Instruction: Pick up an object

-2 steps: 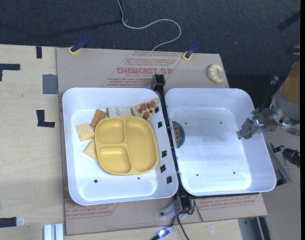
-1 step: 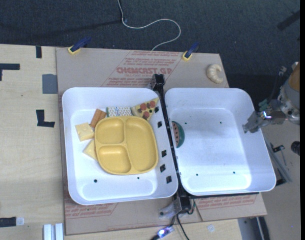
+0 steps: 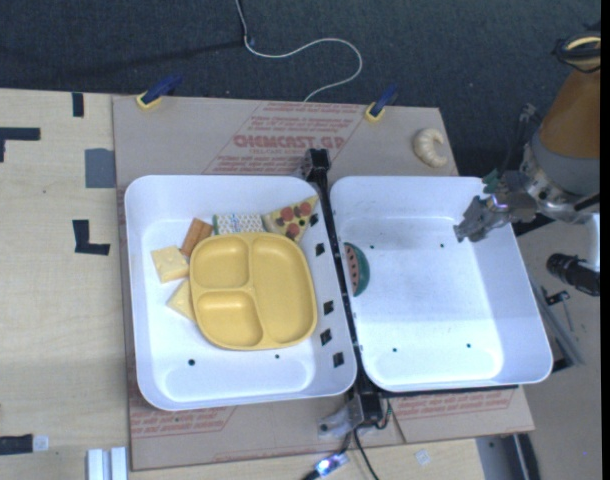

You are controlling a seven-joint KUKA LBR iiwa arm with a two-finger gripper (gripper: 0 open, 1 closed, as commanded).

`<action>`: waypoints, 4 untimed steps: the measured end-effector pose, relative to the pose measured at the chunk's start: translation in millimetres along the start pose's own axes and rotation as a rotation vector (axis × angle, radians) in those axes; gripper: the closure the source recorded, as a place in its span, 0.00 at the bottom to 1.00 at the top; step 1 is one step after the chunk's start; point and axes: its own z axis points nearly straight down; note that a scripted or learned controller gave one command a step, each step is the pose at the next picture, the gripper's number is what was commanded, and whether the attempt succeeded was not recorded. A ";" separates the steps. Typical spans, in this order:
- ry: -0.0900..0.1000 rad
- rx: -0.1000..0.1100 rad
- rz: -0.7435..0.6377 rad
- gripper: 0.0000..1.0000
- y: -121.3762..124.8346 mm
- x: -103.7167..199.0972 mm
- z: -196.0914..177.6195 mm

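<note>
Gripper (image 3: 475, 223) over right bin (image 3: 505, 298) upper right rim, nothing seen between fingers; apart or together, cannot tell. Pick not started. Candidates: watermelon slice toy (image 3: 358, 268) at right bin's left wall; yellow divided plate (image 3: 253, 290), crackers (image 3: 170, 264), other small food toys in left bin (image 3: 145, 268). Reach, grasp, lift all left

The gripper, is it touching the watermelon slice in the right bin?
Apart. The camera view shows the gripper near the right bin's far right wall, with bare white floor between it and the watermelon slice at the left wall.
</note>
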 end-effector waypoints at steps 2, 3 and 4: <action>0.000 0.002 0.002 1.00 69.0 67.5 2.7; -0.002 0.003 0.003 1.00 89.7 96.7 22.7; -0.002 0.001 0.005 1.00 98.8 90.7 14.7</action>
